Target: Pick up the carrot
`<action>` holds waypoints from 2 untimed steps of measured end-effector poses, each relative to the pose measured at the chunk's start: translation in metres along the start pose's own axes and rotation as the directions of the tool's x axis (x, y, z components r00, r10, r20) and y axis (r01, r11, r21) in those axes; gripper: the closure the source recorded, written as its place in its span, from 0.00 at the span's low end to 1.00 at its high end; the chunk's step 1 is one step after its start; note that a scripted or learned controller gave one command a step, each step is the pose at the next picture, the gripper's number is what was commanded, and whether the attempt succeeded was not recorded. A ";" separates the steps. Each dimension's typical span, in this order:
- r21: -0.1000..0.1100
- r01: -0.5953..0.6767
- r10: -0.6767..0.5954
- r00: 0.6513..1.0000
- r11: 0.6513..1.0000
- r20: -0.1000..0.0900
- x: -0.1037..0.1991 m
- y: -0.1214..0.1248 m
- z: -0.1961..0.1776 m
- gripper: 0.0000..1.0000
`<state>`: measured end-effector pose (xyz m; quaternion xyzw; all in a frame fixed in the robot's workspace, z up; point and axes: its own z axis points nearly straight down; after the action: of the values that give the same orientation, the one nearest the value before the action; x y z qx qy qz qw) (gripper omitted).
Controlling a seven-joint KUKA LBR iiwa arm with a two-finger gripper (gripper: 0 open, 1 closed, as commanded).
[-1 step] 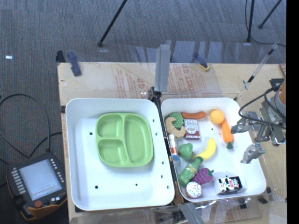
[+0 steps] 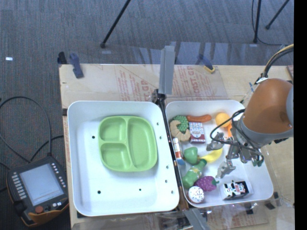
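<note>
**Inspector:** Start at the lower left of the frame. Your handheld control pad [image 2: 38,188] lies on the carpet beside the bench, cable looping up behind it. Left of centre sits the left bin [image 2: 81,128], and in it a green divided plate [image 2: 128,143] with three compartments, lying flat in the bin's upper half.

**Operator:** And the right bin?

**Inspector:** The right bin [image 2: 261,188] is crowded. Along its left side you have a green-and-cream piece of toy food [image 2: 180,124] near the top, a thin tube [image 2: 176,148] against the wall, then a green pepper [image 2: 191,154], a green bottle [image 2: 193,174], purple grapes [image 2: 207,182] and a white ball [image 2: 195,194] at the bottom edge. At upper centre lies a sausage [image 2: 199,118] with a small red carton [image 2: 196,132] just below it. A banana [image 2: 213,155] lies mid-bin.

**Operator:** Where is the carrot?

**Inspector:** The orange thing I take for your carrot [image 2: 222,119] sits in the upper right part of that bin, right of the sausage and partly hidden by the arm. Its shape is hard to confirm.

**Operator:** The gripper?

**Inspector:** Your gripper [image 2: 225,168] hangs over the middle right of the bin, right of the banana and below the carrot, apart from it. Its fingers [image 2: 224,169] stand spread with nothing between them. A black-and-white milk carton [image 2: 235,189] lies below it at the lower right. The arm's orange band [image 2: 268,107] covers the right edge.
</note>
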<state>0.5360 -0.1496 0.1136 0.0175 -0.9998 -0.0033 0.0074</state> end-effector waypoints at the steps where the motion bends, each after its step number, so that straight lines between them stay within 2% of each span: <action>1: 0.004 -0.102 0.102 0.995 0.995 0.013 -0.018 -0.063 0.027 0.00; 2: 0.002 -0.093 0.092 0.996 0.996 0.016 -0.020 -0.059 0.016 1.00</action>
<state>0.5579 -0.2081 0.0965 -0.0288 -0.9996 -0.0015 -0.0004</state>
